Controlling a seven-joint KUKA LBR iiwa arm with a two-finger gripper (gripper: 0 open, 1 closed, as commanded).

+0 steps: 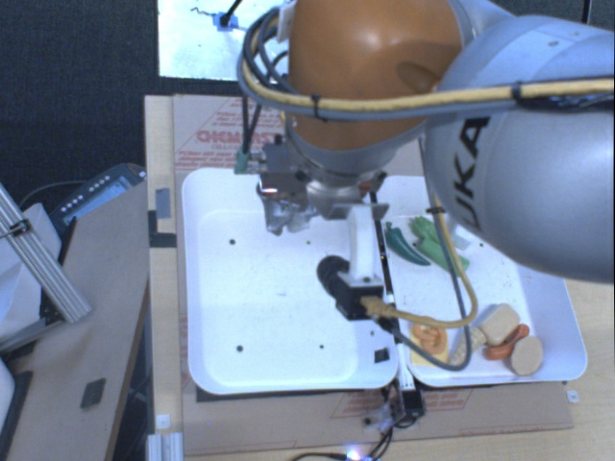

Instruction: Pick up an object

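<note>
Arm point(519, 161): is reaching in from the right, its orange band looming over the far side of both bins.
Gripper point(281, 214): is hanging over the far part of the left bin point(250, 296), close to its back rim; whether it is wide or narrow cannot be told (the wrist is blocking the view), and nothing is showing in its grasp.
Bins: are sitting side by side on cardboard point(207, 133), their inner rims touching.
Right bin point(567, 339): is holding the loose objects, all well apart from the gripper.
Green pods point(423, 241): are lying near that bin's far left part, just beside the inner rim.
Orange piece point(429, 336): is lying near the front left corner.
Tan cylinder point(497, 322): is resting toward the front, touching a red piece point(506, 345).
Tan disc point(527, 355): is lying just beside the red piece, nearest the front rim.
</note>
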